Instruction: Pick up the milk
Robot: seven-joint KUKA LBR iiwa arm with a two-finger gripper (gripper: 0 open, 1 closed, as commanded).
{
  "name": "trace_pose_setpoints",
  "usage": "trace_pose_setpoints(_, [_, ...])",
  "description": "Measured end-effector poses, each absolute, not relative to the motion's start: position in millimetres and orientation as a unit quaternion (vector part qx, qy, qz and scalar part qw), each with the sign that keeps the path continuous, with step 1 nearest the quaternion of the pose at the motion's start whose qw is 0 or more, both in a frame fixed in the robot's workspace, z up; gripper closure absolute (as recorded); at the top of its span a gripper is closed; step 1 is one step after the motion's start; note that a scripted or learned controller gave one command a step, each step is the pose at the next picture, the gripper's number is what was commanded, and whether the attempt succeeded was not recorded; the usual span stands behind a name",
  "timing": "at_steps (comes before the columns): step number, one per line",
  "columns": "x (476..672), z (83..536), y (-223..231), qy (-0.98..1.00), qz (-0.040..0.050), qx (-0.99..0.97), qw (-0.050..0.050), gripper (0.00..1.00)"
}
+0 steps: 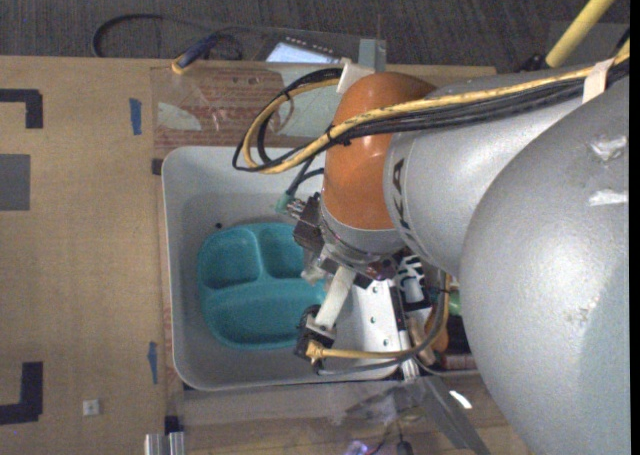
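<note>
The grey arm's orange-banded wrist [365,158] hangs just right of the teal divided plastic tray [250,288], likely because the milk [410,278], seemingly a white black-printed carton, sits there. Whether the end effector [390,283] grips anything cannot be told.

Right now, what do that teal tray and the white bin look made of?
Teal tray: probably moulded plastic, matte, judging by its soft rounded compartment ridges. White bin: likely plastic too, smooth with rounded corners, though painted metal can't be excluded.
</note>
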State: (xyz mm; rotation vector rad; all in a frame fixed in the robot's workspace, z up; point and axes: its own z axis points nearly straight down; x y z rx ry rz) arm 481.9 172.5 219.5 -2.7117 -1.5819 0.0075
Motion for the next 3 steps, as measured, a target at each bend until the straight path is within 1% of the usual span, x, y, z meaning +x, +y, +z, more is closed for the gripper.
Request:
trace_pose_setpoints(1, [479.4,299.7,113.3,-0.526,0.0009,-0.851,0.0,1.0])
trace_pose_setpoints(2, [479.6,398.2,105.0,-0.636,0.0004,-0.772,0.0,1.0])
trace_pose_setpoints(3, [479.6,406.6,95.7,-0.589,0.0002,-0.808,-0.001,1.0])
